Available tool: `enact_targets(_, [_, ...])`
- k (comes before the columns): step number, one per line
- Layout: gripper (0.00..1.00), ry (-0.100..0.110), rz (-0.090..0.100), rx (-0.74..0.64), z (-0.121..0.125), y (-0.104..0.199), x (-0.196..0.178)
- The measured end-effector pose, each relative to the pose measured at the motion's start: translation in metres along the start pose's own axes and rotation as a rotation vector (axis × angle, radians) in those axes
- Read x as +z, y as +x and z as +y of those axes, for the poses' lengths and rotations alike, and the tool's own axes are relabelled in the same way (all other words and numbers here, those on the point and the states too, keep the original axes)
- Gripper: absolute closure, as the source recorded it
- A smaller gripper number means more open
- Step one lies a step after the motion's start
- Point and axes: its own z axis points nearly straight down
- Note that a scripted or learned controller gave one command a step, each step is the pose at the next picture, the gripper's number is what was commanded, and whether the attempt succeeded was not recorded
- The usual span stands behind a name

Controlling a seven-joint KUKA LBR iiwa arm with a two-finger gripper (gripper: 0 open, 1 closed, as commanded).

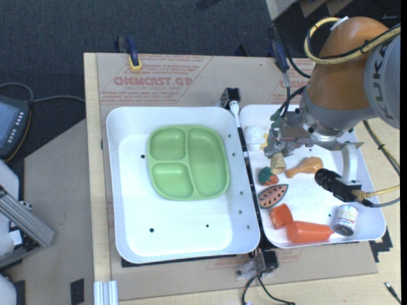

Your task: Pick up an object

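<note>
Closest, at the front of the right bin (308, 200): long orange carrot (308, 232), small round jar (345, 219), short orange chunk (280, 215). Behind those, spotted brown slice (273, 196), green lump (264, 175), tan drumstick (304, 166). Gripper (278, 148) low over small tan piece (278, 164), crowded by the lump and drumstick; gripping or not, cannot tell. Green divided plate (189, 162) alone in left bin (133, 196). Brown board (159, 75) beneath, dark carpet (63, 30) around.

Green plate (189, 162): I saw it lying flat, three compartments, centre-left of frame.
Orange carrot (310, 232): lay on its side, lower right.
Red-orange block (281, 215): just beside the carrot's left end.
Small tin (346, 220): just right of the carrot.
</note>
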Motion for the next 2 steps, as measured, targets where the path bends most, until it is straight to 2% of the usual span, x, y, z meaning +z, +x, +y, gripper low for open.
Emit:
enact_targets(1, [1.00,0.001,-0.001,0.002,-0.031,0.028,0.017])
enact_targets(2, [1.00,-0.007,-0.002,0.003,-0.039,0.036,0.000])
